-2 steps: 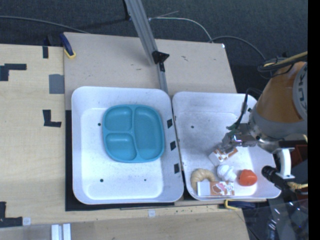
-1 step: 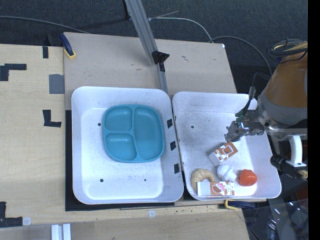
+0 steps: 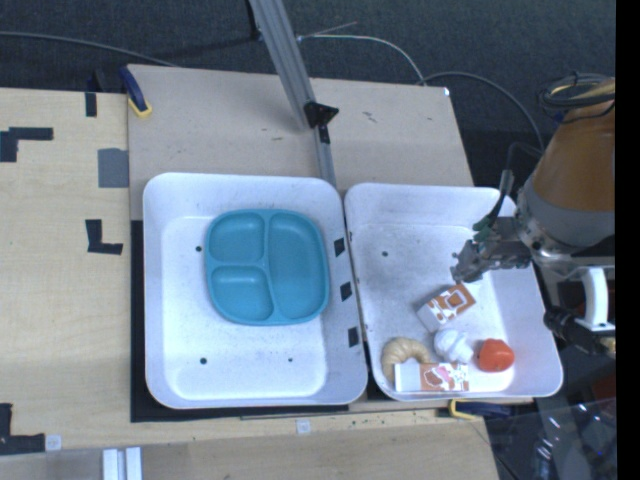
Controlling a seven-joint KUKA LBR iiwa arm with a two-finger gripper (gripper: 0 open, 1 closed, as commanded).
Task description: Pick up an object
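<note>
In the right bin [image 3: 400,218] lie a small white and orange carton [image 3: 447,305], a tan croissant [image 3: 404,350], a white round item [image 3: 451,345], a red tomato-like ball [image 3: 494,355] and a flat white and red packet [image 3: 433,376]. My gripper [image 3: 468,264] hangs over the right bin's middle right, just above and to the right of the carton. Nothing shows between its fingers. The arm comes in from the right edge.
The left bin [image 3: 170,298] holds a teal divided plate [image 3: 267,266]. A grey metal pole [image 3: 285,53] slants down from the top to the gap between the bins. The objects crowd the right bin's near corner.
</note>
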